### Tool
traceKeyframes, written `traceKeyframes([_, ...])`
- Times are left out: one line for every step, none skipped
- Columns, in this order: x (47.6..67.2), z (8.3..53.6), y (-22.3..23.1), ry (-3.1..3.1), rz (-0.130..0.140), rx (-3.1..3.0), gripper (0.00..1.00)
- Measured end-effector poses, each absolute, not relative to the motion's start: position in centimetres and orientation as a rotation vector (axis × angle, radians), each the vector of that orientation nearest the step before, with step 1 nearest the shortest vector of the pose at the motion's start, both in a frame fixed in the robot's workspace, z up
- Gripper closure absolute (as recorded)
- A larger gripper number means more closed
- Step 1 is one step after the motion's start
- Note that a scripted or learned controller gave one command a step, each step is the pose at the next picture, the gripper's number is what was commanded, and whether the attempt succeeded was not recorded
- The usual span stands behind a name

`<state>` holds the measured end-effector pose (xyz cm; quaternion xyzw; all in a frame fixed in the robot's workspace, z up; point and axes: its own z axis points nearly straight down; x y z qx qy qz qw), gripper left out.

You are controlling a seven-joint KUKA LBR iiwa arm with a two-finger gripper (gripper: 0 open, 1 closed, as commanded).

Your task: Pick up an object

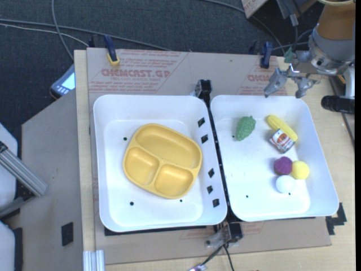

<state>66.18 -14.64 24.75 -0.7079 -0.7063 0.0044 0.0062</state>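
The right bin (248, 205) holds several small items: a green bumpy fruit (245, 127), a yellow banana-shaped piece (281, 127), a small can (282, 141), a purple ball (283, 165), a yellow ball (300, 170) and a white ball (285, 184). My gripper (290, 84) hangs above the far edge of the right bin, its fingers spread open with nothing between them. It is well clear of the items, up and to the right of the green fruit.
The left bin (113, 202) carries a yellow compartment plate (162, 160). Black clips run down the seam between the bins (210, 151). Blue clamps (111, 51) pin the cardboard at the back. Cables cross the dark floor behind.
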Motion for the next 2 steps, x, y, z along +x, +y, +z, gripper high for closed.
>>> traceKeyframes([66.4,25.7,-14.6,-2.221,0.000,-2.220,0.00])
traceKeyframes([65.8,19.6,-14.9,-2.217,0.006,-2.218,0.00])
